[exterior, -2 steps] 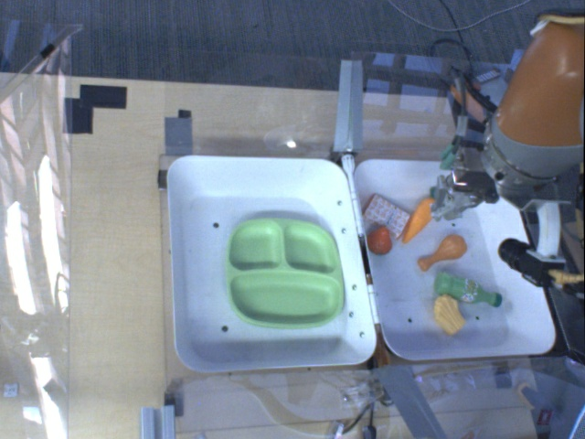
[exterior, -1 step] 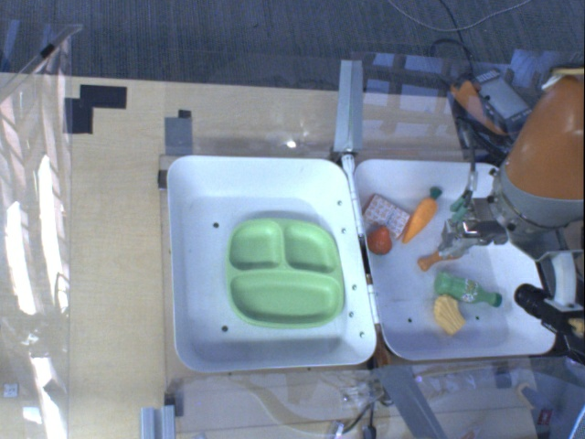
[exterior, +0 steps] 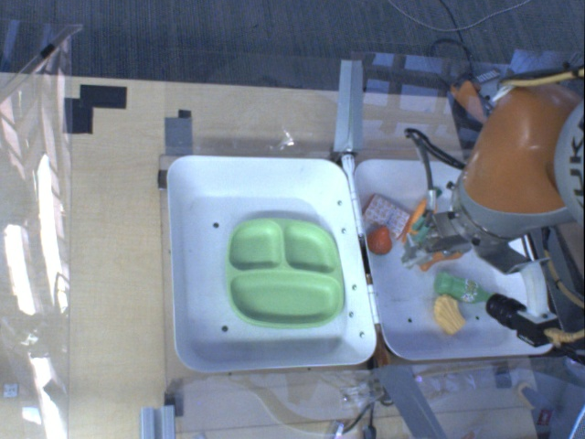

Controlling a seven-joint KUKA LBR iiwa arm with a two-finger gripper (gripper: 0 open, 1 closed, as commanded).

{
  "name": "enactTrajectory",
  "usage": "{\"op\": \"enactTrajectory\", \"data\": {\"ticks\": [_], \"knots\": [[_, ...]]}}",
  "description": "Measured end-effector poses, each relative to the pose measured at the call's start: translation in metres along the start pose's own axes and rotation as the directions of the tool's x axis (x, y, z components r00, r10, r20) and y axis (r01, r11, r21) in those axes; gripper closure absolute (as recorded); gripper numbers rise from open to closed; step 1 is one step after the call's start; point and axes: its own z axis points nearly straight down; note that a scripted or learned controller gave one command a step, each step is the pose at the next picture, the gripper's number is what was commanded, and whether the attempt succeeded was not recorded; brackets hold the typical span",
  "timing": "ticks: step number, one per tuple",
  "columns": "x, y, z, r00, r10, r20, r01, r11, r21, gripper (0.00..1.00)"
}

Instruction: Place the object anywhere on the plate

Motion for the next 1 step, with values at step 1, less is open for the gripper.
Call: {"op": "enactTrajectory", "data": {"ticks": [1], "knots": [[-0.0653,0.0677,0.0126,0.993,-0.121,0.002,0.121,0.993,-0.002,1.0]]}}
